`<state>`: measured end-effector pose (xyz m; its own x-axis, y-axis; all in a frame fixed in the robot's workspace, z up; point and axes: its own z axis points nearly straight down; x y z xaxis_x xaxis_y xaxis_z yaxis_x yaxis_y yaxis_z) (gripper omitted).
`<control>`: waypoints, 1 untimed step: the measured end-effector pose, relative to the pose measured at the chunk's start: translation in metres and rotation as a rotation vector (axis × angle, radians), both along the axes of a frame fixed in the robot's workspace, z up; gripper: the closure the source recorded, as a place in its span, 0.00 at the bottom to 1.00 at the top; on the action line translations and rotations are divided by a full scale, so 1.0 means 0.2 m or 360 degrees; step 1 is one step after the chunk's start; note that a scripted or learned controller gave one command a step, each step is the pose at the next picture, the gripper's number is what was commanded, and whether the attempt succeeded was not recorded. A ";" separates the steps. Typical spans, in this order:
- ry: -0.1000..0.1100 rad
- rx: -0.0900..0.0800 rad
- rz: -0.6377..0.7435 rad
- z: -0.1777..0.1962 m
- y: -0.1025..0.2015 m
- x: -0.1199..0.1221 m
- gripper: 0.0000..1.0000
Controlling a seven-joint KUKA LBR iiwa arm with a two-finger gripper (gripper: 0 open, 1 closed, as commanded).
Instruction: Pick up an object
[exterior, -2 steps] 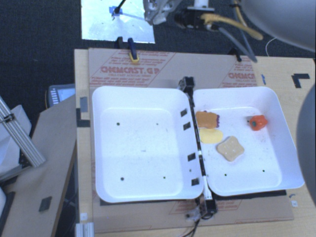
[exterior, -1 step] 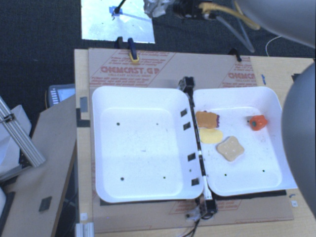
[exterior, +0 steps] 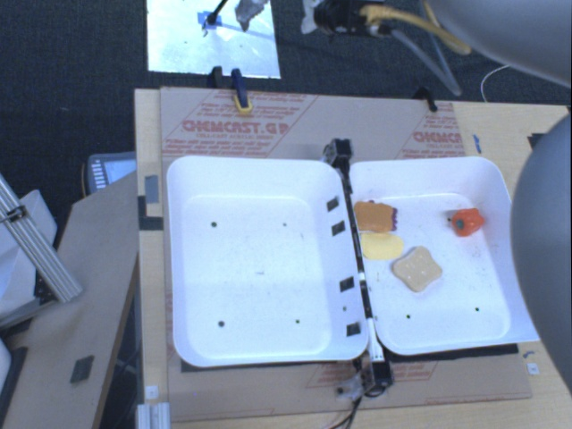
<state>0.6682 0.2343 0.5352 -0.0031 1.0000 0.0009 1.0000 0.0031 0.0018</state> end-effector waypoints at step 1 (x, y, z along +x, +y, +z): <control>-0.0004 0.0002 0.0005 0.06 0.00 0.00 1.00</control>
